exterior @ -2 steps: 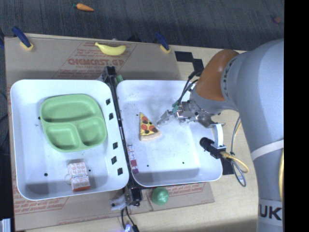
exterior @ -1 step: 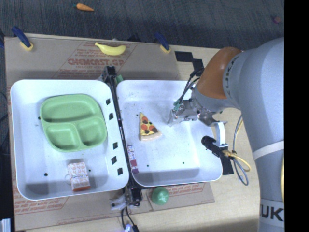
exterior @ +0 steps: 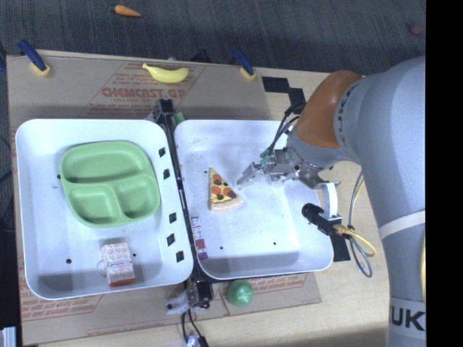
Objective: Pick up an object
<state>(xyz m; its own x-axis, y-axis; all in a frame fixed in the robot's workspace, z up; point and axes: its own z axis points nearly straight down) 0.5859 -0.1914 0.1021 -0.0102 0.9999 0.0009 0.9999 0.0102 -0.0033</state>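
A toy pizza slice point(exterior: 222, 191) lies flat in the right bin point(exterior: 246, 259), near its left side. My gripper point(exterior: 249, 174) hangs over the middle of that bin, just right of the slice and a little above it, its fingers pointing left toward the slice. Nothing shows between the fingers. The grey arm with its orange band point(exterior: 325, 110) comes in from the right and covers the bin's right rim. In the left bin point(exterior: 29, 215) sit a green divided tray point(exterior: 108, 181) and a small wrapped snack package point(exterior: 117, 261).
A yellow toy banana point(exterior: 166, 71) lies on the cardboard behind the bins. A green ball point(exterior: 240, 293) rests in front of the right bin. A small orange item point(exterior: 127, 10) lies on the dark floor at the back. Black clips run along the seam between the bins.
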